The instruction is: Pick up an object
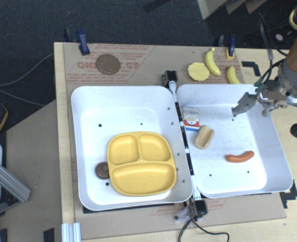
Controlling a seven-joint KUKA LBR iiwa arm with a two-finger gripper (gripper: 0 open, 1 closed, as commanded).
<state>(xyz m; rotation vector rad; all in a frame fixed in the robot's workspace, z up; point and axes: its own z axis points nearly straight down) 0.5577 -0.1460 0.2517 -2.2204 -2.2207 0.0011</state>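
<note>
The right bin holds a small white, red and blue carton, a tan bread roll and an orange-red sausage. My gripper hangs over the bin's upper right part, above and to the right of the sausage. Its fingers are spread open with nothing between them. The carton and roll lie well to its left, near the bin's left wall.
The left bin carries a yellow divided plate with a brown cookie at its left. Behind the bins on the cardboard lie two bananas, a yellow round piece and a brown disc. Blue clamps stand at the back edge.
</note>
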